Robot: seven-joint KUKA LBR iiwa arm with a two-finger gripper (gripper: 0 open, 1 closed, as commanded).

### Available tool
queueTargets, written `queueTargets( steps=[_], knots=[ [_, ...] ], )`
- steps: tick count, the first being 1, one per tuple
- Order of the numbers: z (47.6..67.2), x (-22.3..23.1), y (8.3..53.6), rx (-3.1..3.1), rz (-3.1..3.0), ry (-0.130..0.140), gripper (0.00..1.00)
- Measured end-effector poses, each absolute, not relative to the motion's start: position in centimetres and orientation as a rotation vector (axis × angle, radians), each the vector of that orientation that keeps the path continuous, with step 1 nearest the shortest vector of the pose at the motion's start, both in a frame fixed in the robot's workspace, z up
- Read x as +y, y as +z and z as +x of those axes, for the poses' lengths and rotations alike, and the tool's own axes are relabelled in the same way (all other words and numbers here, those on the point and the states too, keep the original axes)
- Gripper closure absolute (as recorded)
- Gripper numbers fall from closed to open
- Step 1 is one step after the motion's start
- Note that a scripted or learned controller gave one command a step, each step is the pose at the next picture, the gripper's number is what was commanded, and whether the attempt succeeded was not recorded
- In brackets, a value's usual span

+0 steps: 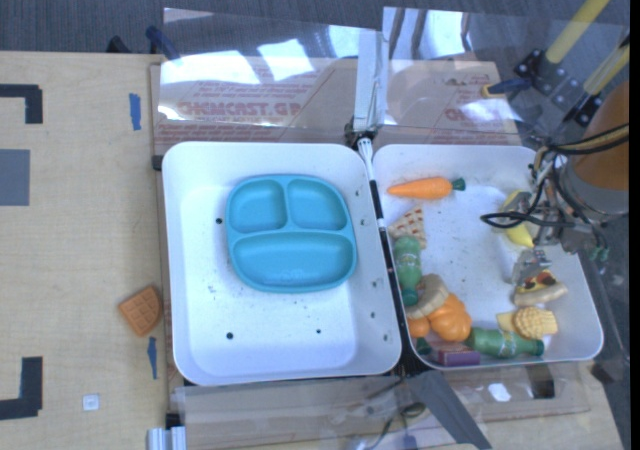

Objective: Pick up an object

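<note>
Reaching down into the right bin, the hand hangs just above the pizza slice, left of the bin's right wall; its grip I cannot tell. Judged step: the approach. Next calls for a straight descent onto the slice, clear of the corn nearby

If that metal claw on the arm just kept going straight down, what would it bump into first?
Most likely the pizza-slice toy with the yellow crust, lying just beneath the gripper in the right white bin. Depth is hard to judge from this slanted view.
</note>
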State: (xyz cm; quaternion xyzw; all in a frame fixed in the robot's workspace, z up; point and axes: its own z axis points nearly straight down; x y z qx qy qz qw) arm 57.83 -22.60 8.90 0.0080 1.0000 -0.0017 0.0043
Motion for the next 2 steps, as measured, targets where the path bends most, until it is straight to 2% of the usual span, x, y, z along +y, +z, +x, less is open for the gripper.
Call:
queueTargets(
  steps=[1, 2],
  knots=[
    [58.4, -22.4, 10.4, 3.115, 0.02, -0.011, 1.0],
    [65.0, -19.4, 8.9, 3.116, 0.306, 0.0, 1.0]
  ],
)
